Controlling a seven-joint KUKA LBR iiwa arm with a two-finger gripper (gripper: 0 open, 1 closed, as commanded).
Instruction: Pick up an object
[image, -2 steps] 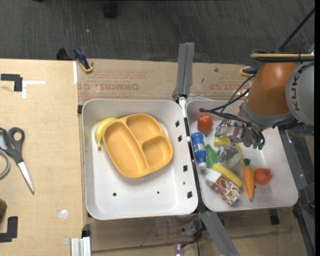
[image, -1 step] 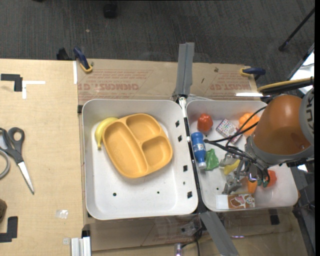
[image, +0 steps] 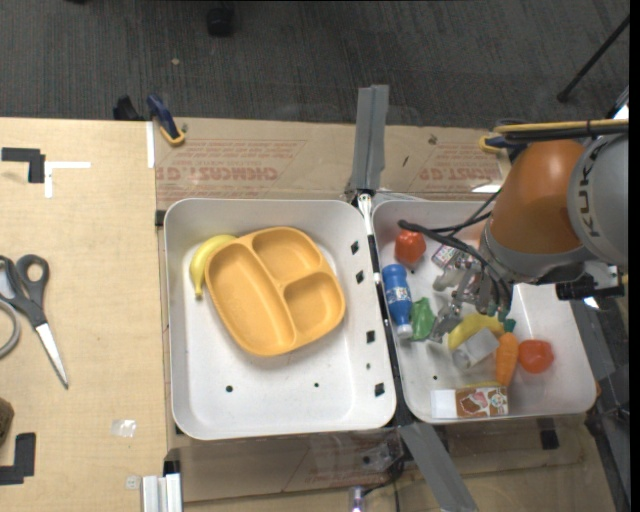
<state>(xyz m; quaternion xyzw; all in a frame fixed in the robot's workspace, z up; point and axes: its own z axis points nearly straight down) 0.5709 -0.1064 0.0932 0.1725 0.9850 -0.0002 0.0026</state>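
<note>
The gripper (image: 472, 296) hangs low inside the right bin (image: 585, 400), its fingers pointing down into the cluttered middle of the pile; whether they are apart or together I cannot tell, because the wrist and the jumble of things hide the tips. Nothing can be seen lifted between them, so the pick looks not yet done.

Just below the gripper lie a yellow toy (image: 477, 328) and a grey block (image: 477, 348), touching each other, and either may be the target. A green piece (image: 424, 320) sits just to their left, beside a blue bottle (image: 397, 296) that lies along the bin's left wall. A red tomato (image: 410, 245) rests near the far left corner. To the right of the yellow toy are a carrot (image: 507, 359) and a red ball (image: 536, 356), close together. A small printed box (image: 481, 402) lies near the front wall.

In the left bin (image: 280, 410) an orange divided plate (image: 276, 288) rests with a banana (image: 207, 258) touching its left edge.

What is left, as I judge it: closing on one thing and raising it clear.
</note>
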